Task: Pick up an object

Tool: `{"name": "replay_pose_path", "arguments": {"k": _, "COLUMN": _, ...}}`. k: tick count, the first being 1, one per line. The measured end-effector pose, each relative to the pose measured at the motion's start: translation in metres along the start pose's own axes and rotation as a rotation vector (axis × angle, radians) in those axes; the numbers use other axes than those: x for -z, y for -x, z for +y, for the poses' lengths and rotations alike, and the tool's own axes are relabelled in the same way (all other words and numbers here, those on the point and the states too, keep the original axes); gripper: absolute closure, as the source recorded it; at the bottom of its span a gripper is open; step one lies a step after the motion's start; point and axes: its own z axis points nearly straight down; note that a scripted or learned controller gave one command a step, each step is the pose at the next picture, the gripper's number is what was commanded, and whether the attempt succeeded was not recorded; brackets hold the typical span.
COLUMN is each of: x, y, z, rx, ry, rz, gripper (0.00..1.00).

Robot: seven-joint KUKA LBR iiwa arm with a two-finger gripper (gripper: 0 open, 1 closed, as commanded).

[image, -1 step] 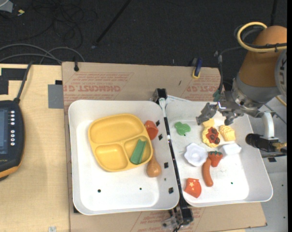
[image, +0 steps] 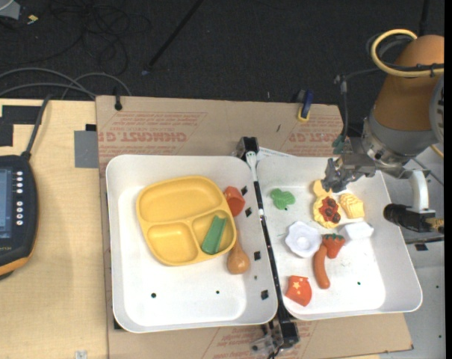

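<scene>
Pizza slice (image: 329, 210), yellow crust, red and dark toppings

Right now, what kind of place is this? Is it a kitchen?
Probably a robot lab, not a kitchen. A robot arm reaches over two white bins of toy food, loose cables lie behind the bench, and a control pendant sits on the left.
</scene>
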Motion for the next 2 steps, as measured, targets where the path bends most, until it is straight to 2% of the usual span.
{"name": "replay_pose_path", "arguments": {"k": 1, "x": -0.057, "y": -0.056, "z": -0.029, "rx": 0.002, "ry": -0.007, "rz": 0.002, "gripper": 1.00}}
{"name": "replay_pose_path", "arguments": {"k": 2, "x": -0.004, "y": -0.135, "z": 0.012, "rx": 0.008, "ry": 0.009, "rz": 0.002, "gripper": 1.00}}
